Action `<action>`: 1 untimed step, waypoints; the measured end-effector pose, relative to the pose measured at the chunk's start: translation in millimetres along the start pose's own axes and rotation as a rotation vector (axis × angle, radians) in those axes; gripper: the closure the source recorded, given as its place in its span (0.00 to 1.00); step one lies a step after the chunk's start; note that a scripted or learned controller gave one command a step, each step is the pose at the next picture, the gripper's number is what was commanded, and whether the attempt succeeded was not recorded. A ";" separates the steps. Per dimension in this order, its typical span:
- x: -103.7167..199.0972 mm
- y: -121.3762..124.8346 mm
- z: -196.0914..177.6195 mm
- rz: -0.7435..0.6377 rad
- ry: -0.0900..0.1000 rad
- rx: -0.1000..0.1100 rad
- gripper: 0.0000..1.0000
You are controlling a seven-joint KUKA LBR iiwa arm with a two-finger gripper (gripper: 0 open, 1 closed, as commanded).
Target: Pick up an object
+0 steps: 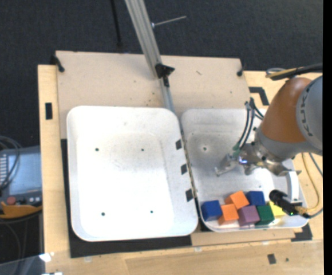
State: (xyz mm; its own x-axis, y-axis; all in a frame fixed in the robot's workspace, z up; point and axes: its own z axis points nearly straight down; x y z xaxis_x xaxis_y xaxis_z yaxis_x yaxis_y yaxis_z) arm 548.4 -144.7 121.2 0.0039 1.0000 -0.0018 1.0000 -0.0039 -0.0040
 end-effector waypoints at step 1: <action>-2.0 1.0 24.1 0.000 -0.002 -0.006 0.00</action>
State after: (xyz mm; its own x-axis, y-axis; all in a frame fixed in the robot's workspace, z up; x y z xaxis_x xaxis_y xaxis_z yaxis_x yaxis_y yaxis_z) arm 549.3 -146.8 97.1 0.0043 1.0000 -0.0035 1.0000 -0.0043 0.0018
